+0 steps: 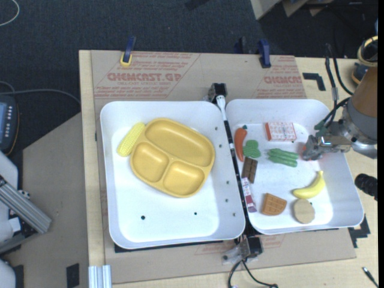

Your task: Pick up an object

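Claw (311, 150) over the right bin (342, 188).
Its grip state cannot be told; it hangs just beside the green beans (282, 156), above the banana (310, 186).

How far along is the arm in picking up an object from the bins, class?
Done: the gripper has reached into the right bin, beside the green beans and above the banana. In hand: nothing visibly held; whether the gripper has closed cannot be told. Left: grasping and lifting an item. The yellow tray and corn lie in the left bin.
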Robot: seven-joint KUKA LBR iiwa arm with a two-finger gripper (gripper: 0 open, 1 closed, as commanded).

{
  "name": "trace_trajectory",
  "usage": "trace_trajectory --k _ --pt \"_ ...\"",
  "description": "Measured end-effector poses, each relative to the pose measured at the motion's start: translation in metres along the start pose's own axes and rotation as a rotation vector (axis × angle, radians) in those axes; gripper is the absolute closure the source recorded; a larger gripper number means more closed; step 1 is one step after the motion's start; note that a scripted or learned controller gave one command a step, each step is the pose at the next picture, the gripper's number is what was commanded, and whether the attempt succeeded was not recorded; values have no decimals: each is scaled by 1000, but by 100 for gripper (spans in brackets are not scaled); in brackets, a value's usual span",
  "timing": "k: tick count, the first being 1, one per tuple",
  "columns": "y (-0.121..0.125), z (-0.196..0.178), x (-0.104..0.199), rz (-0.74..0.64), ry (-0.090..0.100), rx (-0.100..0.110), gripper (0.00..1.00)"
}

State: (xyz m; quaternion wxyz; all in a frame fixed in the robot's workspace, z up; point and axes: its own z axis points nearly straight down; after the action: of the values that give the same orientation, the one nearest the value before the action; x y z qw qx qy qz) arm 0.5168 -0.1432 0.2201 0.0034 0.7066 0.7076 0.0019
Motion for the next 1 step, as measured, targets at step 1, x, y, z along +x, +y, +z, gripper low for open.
trace_trajectory --k 1 --pt "1 -5 0 0 1 4 100"
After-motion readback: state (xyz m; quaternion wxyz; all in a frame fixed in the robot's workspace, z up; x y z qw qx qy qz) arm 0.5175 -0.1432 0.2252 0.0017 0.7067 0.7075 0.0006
